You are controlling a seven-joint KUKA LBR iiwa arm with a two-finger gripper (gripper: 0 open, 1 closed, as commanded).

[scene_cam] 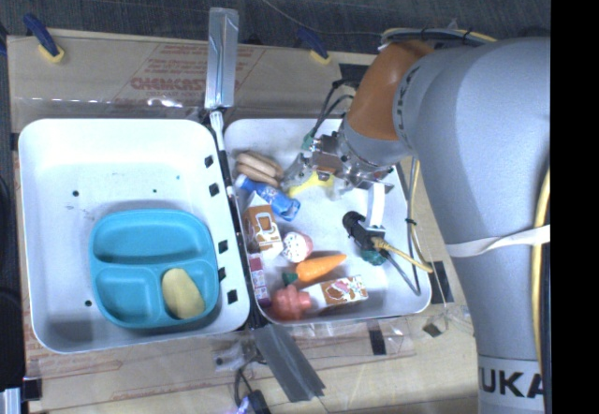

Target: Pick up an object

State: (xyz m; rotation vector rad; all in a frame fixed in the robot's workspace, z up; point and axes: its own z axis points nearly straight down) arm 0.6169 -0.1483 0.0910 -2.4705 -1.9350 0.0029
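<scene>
My gripper (321, 166) hangs low over the upper part of the right bin (412, 295), reaching in from the right. Just below and left of it lies a yellow item (299, 184), partly hidden by the gripper. A hot dog bun (256, 166) lies to its left by the bin's divider wall, and a blue packet (274, 203) sits under that. Lower in the same bin are a brown carton (263, 229), a small white and pink piece (297, 246), an orange carrot (320, 266), a red fruit (291, 303) and a red and white box (339, 291).
The left bin (56, 159) holds a blue divided tray (140, 248) with a yellow-green potato-like item (183, 294) in its lower right compartment. A metal bar (221, 56) stands up at the back between the bins. The arm's grey body covers the right side.
</scene>
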